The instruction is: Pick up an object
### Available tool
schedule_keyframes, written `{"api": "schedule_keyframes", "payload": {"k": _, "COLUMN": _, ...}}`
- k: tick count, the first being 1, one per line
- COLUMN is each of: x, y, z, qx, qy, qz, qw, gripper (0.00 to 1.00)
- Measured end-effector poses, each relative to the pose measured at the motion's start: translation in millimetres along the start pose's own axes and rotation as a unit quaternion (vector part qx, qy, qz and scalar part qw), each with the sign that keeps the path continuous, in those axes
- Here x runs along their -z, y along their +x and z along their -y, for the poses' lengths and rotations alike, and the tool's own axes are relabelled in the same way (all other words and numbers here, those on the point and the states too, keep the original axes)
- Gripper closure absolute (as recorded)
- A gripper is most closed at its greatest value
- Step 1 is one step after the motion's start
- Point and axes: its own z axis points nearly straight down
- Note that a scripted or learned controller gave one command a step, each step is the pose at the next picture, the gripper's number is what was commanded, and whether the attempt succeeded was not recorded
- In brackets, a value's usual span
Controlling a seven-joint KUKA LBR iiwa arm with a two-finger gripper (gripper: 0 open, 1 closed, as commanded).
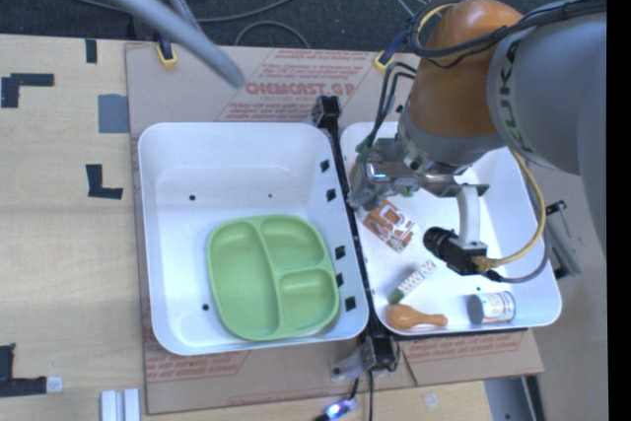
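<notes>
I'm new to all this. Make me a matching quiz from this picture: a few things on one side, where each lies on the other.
Things:
1. green divided plate
2. orange pear-shaped toy
3. small can
4. red-and-white packet

Places:
A. right bin, near right corner
B. left bin
C. right bin, just below the tool
D. right bin, near edge, left of the can

Pairs: 1-B, 2-D, 3-A, 4-C

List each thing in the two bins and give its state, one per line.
Green three-compartment plastic plate: flat in the left white bin, nothing on it.
Orange-and-white printed packet: lying in the right white bin, below the gripper.
Slim green-and-white stick: lying flat, diagonal.
Orange pear-shaped toy: on its side by the front wall.
Small grey-capped cylinder: on its side.
Gripper: low over the right bin.
</notes>
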Motion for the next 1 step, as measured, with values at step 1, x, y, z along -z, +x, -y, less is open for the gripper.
{"api": "schedule_keyframes", "payload": {"k": 1, "x": -8.3, "y": 43.3, "z": 7.2, "qx": 0.0, "qy": 0.0, "qz": 0.0, "qw": 1.0, "gripper": 1.0}}
